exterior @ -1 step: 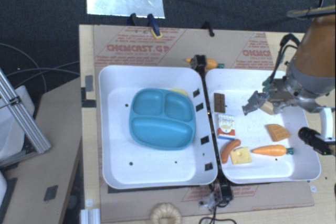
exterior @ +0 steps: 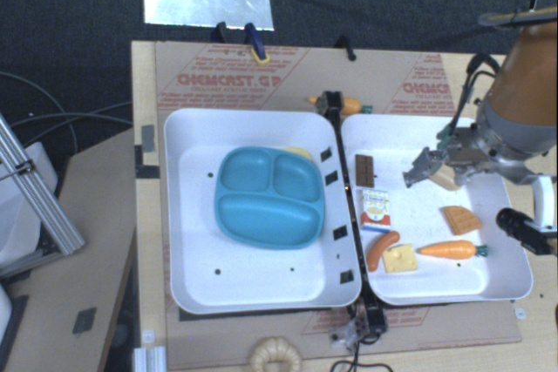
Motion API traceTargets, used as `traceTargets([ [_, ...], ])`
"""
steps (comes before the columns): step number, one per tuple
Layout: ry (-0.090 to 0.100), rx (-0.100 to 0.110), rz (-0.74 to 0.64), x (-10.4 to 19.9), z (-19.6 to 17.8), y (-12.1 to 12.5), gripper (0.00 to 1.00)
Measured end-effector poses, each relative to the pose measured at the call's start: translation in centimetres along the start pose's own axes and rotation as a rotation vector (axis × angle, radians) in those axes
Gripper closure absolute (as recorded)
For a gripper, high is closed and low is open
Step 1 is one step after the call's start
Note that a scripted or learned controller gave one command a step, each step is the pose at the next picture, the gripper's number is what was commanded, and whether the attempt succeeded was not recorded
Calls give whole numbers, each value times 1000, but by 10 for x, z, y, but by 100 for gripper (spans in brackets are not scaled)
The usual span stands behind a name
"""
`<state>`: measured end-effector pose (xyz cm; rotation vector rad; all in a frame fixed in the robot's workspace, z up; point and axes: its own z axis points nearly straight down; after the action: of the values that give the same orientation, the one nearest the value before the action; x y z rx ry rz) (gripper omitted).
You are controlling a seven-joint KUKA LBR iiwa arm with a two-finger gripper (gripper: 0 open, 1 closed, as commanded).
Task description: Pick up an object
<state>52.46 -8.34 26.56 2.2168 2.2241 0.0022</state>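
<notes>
Orange carrot (exterior: pixel 446 251), one, lies flat near the front of the right bin (exterior: pixel 514 279), tip pointing left; likely the easiest pick w/ its long body. Same bin holds one each: yellow cheese wedge (exterior: pixel 400 259) touching a red-brown sausage (exterior: pixel 380 248), a small white packet (exterior: pixel 375 206) just behind them, a brown choc bar (exterior: pixel 364 170) near the divider, a tan toast slice (exterior: pixel 459 219) on the right. All loose & spread apart, prob. scattered so each can be reached on its own.

Gripper (exterior: pixel 420 169) hangs over the mid-right bin, pointing left, w/ a pale tan block (exterior: pixel 446 179) just under the wrist. Can't tell how wide it's parted or whether it has anything; nothing clearly sits between the tips.

Left bin (exterior: pixel 187 213): one blue divided plate (exterior: pixel 268 196), three compartments, w/ something yellowish peeking behind its back rim. Two bins total, side by side on cardboard (exterior: pixel 227 78).
</notes>
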Motion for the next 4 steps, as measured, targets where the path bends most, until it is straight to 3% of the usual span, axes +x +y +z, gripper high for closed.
traceTargets([
  [1, 1, 4, 2, 7, 44, -1, 0],
  [3, 1, 7, 3, -8, 162, -3, 0],
  [4, 4, 0, 2, -7, 178, -1, 0],
])
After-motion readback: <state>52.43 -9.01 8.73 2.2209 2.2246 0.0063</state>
